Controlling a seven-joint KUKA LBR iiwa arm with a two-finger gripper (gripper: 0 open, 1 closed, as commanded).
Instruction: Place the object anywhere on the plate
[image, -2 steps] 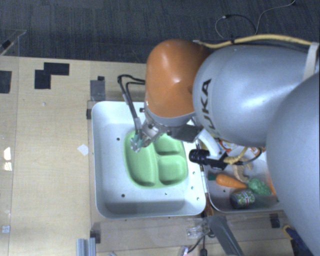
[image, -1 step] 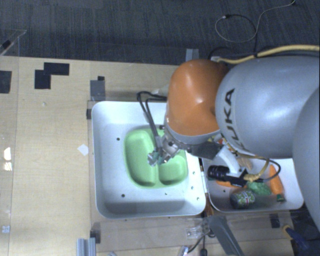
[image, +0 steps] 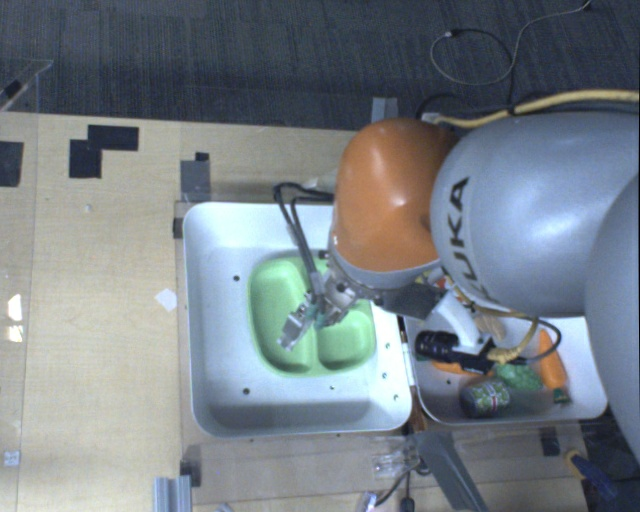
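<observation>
Plate (image: 300, 325) green, in left white bin (image: 215, 300).

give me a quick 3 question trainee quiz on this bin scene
1. True or false: the green plate lies in the left bin.
2. Which colour is the band above the arm's wrist? A blue, B orange, C red.
3. Fill in: the gripper hangs over the ____.

Key: 1 true. 2 B, the orange band. 3 plate.
</observation>
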